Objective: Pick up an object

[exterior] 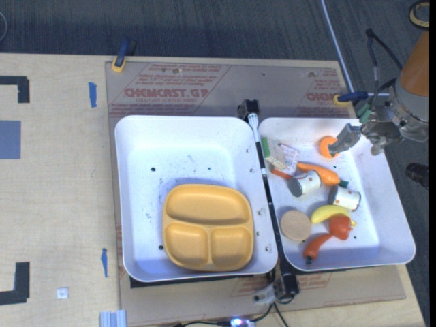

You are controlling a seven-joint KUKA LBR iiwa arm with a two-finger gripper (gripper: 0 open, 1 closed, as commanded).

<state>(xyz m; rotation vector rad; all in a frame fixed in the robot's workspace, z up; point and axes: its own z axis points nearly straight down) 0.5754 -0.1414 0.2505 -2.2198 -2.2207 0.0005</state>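
Note:
My gripper (362, 140) hangs over the far right corner of the right bin (392, 213), open, with nothing between its fingers. Its left finger (345, 137) is just right of a small orange fruit (328, 145). Below lie a carrot (319, 172), a white cylinder (306, 183), a small white bottle (346, 197), a banana (330, 214), a red pepper (341, 227), a tan disc (296, 225), an orange-red chili (314, 247) and a printed packet (283, 157).
The left bin (136, 148) holds a yellow divided plate (208, 225) in its near half. A black clamp (249, 107) sits at the top of the ridge between the bins. A thin grey rod (334, 36) slants down toward the arm's wrist.

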